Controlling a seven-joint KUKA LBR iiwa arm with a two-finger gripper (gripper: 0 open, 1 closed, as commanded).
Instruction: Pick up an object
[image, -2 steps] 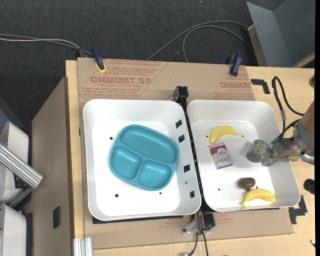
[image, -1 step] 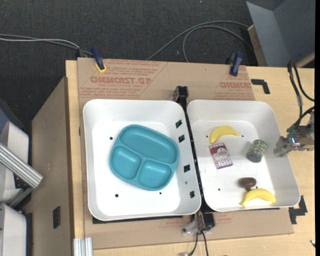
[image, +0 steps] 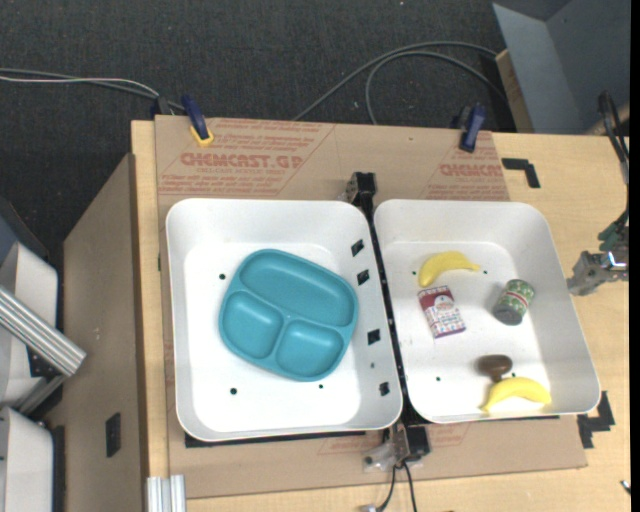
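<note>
Objects to pick sit in the right bin (image: 565, 300), so I read left to right: the left bin (image: 190, 300) holds a teal divided plate (image: 288, 313); then an upper banana (image: 447, 266), a small red carton (image: 441, 311), a green can (image: 513, 301) lying tilted, and a brown lump (image: 493, 366) touching a lower banana (image: 517, 393) against the near wall. My gripper (image: 600, 265) sits at the far right edge, outside that bin; I cannot tell its state. I worry the can rolls away, or the wall blocks a grasp there.
</note>
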